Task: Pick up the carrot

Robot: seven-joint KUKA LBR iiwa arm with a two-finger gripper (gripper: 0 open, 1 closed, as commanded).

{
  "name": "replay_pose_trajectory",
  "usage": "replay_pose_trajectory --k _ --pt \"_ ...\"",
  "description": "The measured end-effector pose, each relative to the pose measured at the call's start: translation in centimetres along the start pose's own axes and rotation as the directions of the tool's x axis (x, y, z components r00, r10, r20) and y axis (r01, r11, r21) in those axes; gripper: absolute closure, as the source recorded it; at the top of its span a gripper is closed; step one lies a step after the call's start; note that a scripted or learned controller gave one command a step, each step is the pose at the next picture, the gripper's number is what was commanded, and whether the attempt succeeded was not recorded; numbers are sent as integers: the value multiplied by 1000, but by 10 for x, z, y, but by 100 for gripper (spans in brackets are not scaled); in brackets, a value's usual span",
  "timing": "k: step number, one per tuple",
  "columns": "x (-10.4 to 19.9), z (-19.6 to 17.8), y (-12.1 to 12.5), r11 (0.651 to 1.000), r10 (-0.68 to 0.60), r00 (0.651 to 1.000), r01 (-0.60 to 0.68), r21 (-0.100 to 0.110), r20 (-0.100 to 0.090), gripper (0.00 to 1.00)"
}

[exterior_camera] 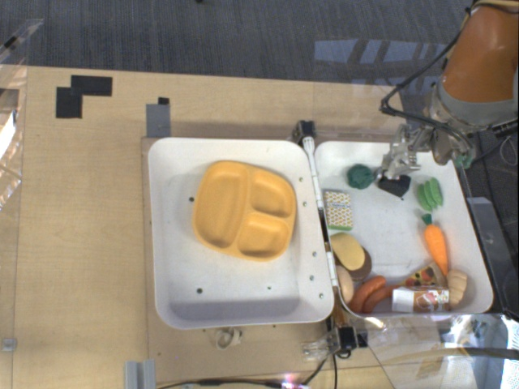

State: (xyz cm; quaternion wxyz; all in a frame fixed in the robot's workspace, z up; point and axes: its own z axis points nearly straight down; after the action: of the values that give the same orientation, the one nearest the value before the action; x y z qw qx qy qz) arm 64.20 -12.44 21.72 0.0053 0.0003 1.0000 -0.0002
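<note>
The carrot (pixel 436 246) is orange with a small green top and lies lengthwise near the right wall of the right bin (pixel 381 237), its top pointing to the far side. My gripper (pixel 398 168) hangs over the far part of that bin, up and to the left of the carrot and well apart from it. It sits between a dark green toy vegetable (pixel 360 176) and a light green leafy one (pixel 430 193). Nothing can be seen held in it.
A yellow divided plate (pixel 243 209) lies in the left bin (pixel 174 241). In the right bin lie a small patterned box (pixel 338 210), a tan round food (pixel 350 252), red sausages (pixel 369 292), a bottle (pixel 422 299) and a beige piece (pixel 457 284) just below the carrot.
</note>
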Motion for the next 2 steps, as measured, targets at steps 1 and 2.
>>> replay_pose_trajectory --k 1,2 --pt "29 118 -37 943 -332 943 332 2 5 0" --pt "107 125 -60 877 -480 877 480 5 4 0"
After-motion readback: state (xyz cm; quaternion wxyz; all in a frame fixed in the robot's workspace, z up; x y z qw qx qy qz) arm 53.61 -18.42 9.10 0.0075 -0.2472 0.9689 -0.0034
